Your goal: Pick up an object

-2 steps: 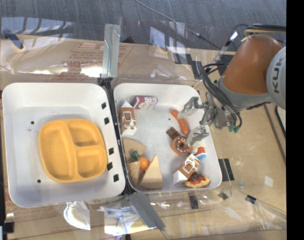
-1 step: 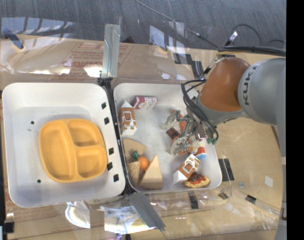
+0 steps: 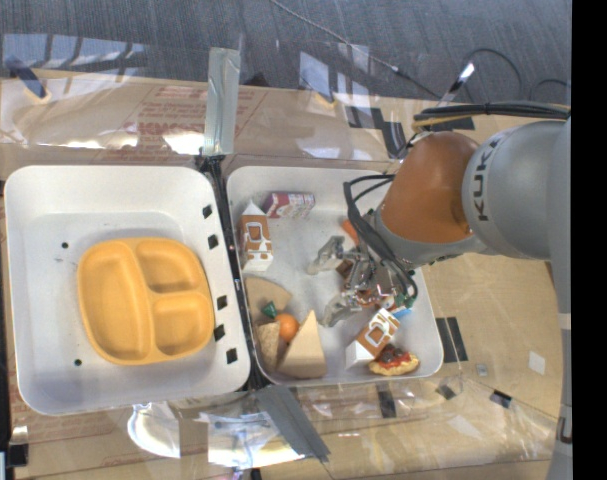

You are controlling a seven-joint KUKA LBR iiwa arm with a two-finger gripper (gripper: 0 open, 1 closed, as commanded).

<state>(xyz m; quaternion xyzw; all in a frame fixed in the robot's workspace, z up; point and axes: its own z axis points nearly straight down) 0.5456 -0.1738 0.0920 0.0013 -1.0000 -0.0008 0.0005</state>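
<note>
The claw (image 3: 335, 283) hangs low in the right bin (image 3: 328, 183), its two fingers spread apart over bare floor and gripping nothing, so the pick is not yet made. Toy food lies around it: a cheese wedge (image 3: 305, 346) at seven o'clock, a small carton (image 3: 255, 240) at ten. The arm (image 3: 513, 193) reads "KU"; other labels are too small to read.

A robotics lab: taped cardboard bench (image 3: 283, 118), white bins (image 3: 23, 268), cables (image 3: 483, 68).

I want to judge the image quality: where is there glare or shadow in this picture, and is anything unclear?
Camera view: glare streaks on the clear plastic sheeting above the bins; the yellow tray is evenly lit; the arm shades the right bin, and the gripper looks cluttered and hard to read.
</note>
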